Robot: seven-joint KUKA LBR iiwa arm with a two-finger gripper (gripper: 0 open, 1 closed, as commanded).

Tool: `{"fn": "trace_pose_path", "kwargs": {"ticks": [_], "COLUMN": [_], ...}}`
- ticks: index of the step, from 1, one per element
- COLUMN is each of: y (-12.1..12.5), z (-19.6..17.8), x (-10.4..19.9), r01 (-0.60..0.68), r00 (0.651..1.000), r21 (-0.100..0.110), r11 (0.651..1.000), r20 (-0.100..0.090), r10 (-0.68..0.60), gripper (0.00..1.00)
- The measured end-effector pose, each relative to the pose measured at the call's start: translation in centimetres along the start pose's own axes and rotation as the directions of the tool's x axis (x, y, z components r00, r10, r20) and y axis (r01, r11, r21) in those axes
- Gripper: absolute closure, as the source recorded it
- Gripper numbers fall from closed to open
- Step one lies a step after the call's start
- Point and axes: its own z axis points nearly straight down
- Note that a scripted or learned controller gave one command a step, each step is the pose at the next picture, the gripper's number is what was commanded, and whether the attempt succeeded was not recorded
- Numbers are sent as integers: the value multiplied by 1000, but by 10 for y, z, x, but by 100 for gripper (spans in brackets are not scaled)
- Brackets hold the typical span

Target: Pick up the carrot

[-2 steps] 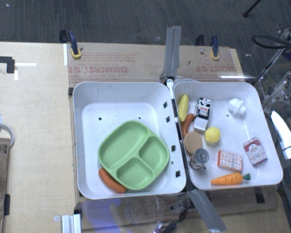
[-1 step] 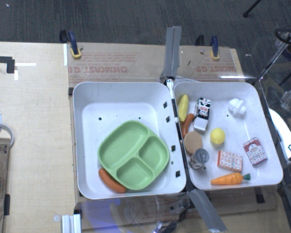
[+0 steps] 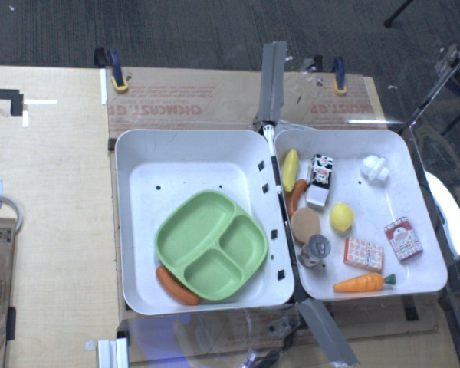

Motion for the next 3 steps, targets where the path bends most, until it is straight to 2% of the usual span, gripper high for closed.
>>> {"fn": "trace_pose_path", "kwargs": {"ticks": [1,2,3], "y": [14,56,59], "z": [26,9,0], "x": [2,-72,-75], "r01": [-39,-70,185], "r00": [999,998,983], "r21": [0,0,-1], "r11": [999,998,983], "r20": [-2,0,2], "r10": [39,70,-185], "gripper": [100,100,100]}}
